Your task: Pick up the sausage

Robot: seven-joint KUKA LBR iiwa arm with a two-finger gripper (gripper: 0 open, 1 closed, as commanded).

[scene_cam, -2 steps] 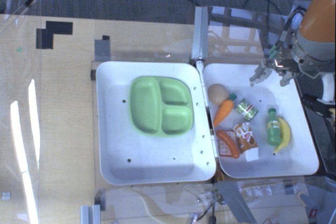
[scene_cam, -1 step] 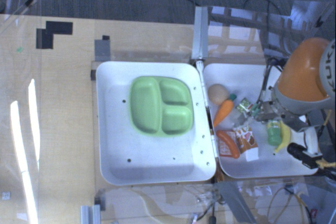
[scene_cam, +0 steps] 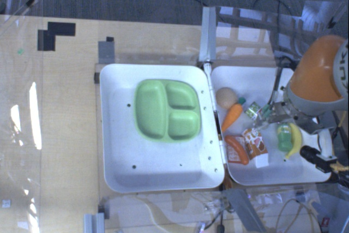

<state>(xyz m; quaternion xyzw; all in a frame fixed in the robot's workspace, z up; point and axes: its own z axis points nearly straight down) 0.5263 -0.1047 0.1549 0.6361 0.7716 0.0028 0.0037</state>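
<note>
the arm (scene_cam: pixel 322 76) hangs over the right bin (scene_cam: pixel 283 172), so the step in hand looks like the approach, with the sausage (scene_cam: pixel 236 149) not yet lifted. the sausage lies at about eight o'clock in that bin, close to the wall shared with the left bin (scene_cam: pixel 117 172); it is a short, reddish-orange, smooth-skinned roll, touching a printed packet (scene_cam: pixel 256 145) on its three o'clock side. the pincer (scene_cam: pixel 268 115) seems to sit near the bin's centre, above the packet, though the metal parts there are too blurred to tell whether it is open or closed. the next move likely calls for a shift toward seven o'clock and a descent. a tapered carrot (scene_cam: pixel 232 116) and a pale egg-like ball (scene_cam: pixel 226 97) lie at eleven o'clock, a banana (scene_cam: pixel 296 141) at three. the left bin holds a glossy green divided plate (scene_cam: pixel 166 110).
</note>
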